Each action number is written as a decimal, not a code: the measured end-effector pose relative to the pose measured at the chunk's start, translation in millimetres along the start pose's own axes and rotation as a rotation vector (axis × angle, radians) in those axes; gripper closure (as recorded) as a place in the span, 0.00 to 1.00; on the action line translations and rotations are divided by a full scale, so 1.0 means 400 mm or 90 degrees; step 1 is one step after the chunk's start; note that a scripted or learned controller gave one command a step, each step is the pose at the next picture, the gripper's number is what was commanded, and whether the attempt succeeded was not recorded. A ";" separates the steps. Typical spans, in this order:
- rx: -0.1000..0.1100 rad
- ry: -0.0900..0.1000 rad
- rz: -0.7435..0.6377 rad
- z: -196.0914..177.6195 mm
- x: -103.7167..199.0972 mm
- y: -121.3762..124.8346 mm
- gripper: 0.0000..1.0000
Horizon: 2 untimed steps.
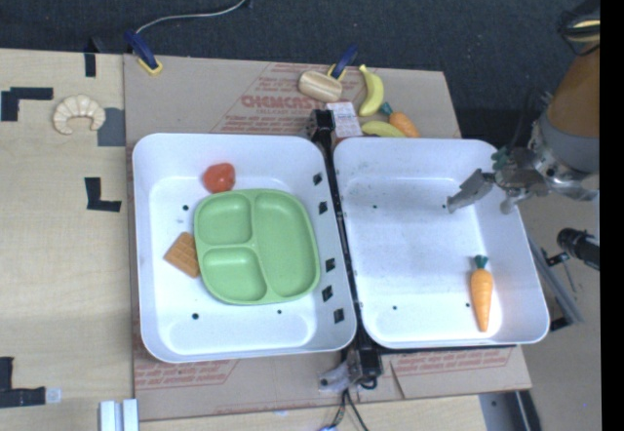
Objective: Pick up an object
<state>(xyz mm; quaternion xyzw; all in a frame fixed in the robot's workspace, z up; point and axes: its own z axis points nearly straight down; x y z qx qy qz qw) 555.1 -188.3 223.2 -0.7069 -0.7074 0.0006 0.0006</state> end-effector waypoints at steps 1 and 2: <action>0.000 -0.001 0.001 0.068 -0.090 0.025 0.00; 0.000 -0.001 0.000 0.109 -0.078 0.003 0.00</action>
